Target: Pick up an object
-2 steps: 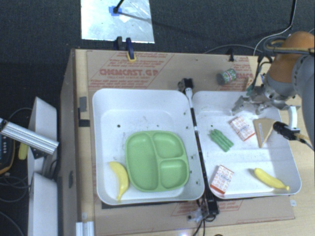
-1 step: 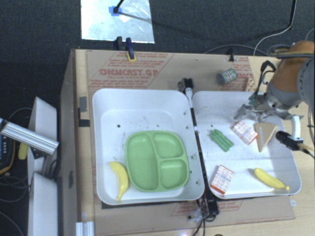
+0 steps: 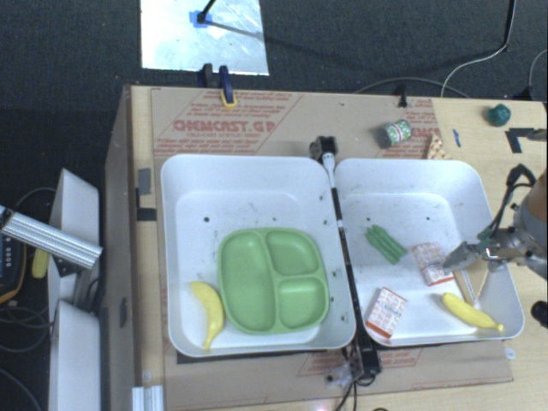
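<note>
The right bin (image 3: 411,182) holds a green ridged piece (image 3: 385,244), a red-and-white packet (image 3: 431,262), a red-and-white box (image 3: 386,311) and a yellow banana (image 3: 471,311). My gripper (image 3: 469,255) reaches in from the right, low over the bin. It sits just right of the packet and above the banana. A thin wooden stick (image 3: 476,286) lies under it. The left bin (image 3: 197,187) holds a green divided plate (image 3: 274,279) with a second banana (image 3: 208,312) at the plate's left.
The two bins meet at a dark divider (image 3: 336,221). Behind the bins, a small roll (image 3: 396,132) and a teal ball (image 3: 499,114) rest on the bench. A blue and yellow clamp (image 3: 224,82) grips the back edge.
</note>
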You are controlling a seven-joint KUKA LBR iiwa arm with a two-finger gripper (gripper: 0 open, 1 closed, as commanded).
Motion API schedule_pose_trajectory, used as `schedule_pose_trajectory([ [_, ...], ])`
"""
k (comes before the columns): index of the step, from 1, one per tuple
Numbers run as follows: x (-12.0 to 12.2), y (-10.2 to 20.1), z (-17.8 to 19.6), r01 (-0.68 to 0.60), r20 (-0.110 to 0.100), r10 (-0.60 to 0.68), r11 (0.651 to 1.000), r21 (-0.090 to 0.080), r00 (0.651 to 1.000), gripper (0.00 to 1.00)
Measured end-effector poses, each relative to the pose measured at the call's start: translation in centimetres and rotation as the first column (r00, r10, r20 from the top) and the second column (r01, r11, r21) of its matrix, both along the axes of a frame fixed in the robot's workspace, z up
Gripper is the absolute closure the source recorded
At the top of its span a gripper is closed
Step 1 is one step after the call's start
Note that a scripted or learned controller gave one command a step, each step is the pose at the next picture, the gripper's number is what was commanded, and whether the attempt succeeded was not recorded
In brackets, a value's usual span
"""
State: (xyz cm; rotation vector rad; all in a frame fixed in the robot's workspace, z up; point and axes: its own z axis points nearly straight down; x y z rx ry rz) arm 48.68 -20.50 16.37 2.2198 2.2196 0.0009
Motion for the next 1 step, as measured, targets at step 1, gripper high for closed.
schedule_pose_trajectory([
  [1,3.5,5.92,-5.72,-0.003,-0.002,0.003,1.0,0.002,1.0,0.0],
])
